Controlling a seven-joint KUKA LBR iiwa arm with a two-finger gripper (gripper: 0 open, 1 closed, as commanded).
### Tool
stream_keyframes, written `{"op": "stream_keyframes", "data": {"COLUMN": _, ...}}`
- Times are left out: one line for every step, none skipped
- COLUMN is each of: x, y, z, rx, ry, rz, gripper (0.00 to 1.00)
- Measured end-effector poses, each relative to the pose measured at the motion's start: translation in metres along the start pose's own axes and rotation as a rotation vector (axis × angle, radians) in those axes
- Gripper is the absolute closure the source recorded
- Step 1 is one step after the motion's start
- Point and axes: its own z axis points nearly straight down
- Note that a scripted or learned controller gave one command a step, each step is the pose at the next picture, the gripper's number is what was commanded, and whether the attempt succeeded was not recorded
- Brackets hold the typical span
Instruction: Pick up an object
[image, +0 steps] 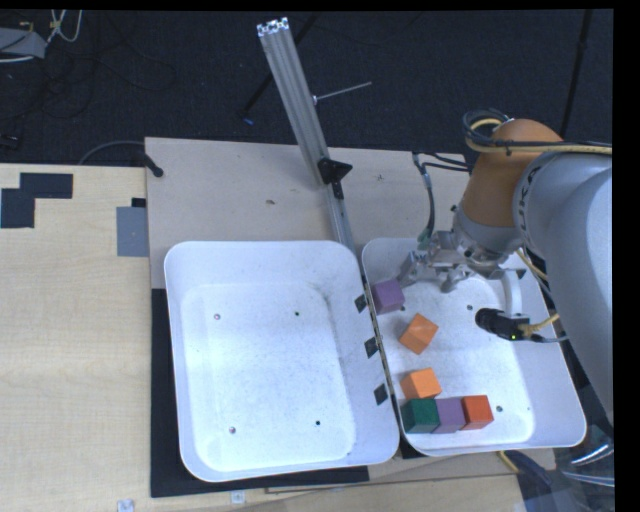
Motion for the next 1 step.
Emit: {"op": "stream_keyframes", "data": {"x": 0.0157, "y": -0.0472, "z": -0.0042, "rx": -0.011, "ry": -0.015, "rz": 0.013, "gripper": 0.0}}
